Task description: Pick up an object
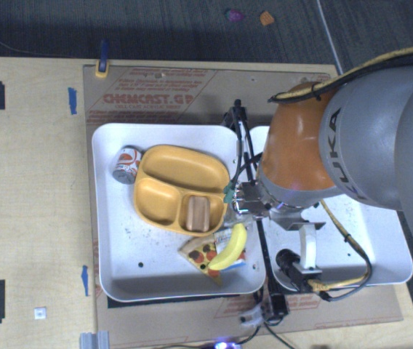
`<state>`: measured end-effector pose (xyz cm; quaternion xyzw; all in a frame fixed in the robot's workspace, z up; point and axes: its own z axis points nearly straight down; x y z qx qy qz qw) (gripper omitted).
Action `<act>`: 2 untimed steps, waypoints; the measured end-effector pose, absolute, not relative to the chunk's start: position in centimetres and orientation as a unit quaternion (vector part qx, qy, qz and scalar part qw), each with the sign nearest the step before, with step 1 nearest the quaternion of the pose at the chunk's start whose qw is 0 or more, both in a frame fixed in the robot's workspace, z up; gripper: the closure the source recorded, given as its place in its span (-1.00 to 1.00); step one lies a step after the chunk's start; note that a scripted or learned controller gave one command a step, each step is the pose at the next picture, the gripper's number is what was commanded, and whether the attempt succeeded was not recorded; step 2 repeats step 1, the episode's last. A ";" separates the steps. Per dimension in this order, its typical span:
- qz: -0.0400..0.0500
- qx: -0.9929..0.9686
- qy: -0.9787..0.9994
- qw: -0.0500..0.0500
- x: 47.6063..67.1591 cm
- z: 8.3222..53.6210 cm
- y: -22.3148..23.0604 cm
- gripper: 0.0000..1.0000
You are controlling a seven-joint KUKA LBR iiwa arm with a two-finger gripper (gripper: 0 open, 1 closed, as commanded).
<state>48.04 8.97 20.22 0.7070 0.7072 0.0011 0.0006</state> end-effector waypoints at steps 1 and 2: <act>-0.001 0.707 0.707 -0.001 47.9 18.4 8.1 1.00; -0.001 0.707 0.707 -0.001 47.9 18.4 8.1 1.00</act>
